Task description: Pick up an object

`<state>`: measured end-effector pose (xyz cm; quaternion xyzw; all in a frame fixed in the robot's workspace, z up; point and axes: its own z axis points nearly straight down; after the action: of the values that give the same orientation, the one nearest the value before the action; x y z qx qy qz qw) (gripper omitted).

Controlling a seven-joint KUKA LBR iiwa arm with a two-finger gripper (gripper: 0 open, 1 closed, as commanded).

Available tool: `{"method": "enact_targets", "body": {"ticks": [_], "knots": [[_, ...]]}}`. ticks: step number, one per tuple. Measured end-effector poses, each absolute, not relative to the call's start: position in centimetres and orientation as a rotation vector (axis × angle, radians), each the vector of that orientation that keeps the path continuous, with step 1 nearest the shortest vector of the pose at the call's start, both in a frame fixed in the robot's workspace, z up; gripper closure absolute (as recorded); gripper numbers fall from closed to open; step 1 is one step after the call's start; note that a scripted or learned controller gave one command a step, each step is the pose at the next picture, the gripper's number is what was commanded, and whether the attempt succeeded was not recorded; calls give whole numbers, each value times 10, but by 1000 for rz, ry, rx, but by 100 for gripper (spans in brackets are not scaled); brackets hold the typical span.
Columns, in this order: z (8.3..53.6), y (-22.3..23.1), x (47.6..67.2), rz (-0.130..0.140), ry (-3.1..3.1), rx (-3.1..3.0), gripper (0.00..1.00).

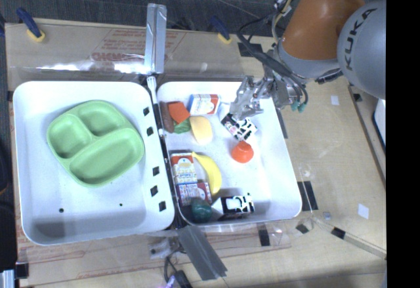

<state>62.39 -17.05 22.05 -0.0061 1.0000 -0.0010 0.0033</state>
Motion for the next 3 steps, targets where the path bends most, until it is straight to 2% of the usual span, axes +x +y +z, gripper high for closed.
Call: {"method": "enact_targets", "body": {"ticks": [1, 2, 3], "knots": [[101, -210, 610, 8, 3077, -672, 100], [241, -211, 613, -6, 3131, 17, 100], [127, -172, 597, 6, 3149, 97, 100]]}}
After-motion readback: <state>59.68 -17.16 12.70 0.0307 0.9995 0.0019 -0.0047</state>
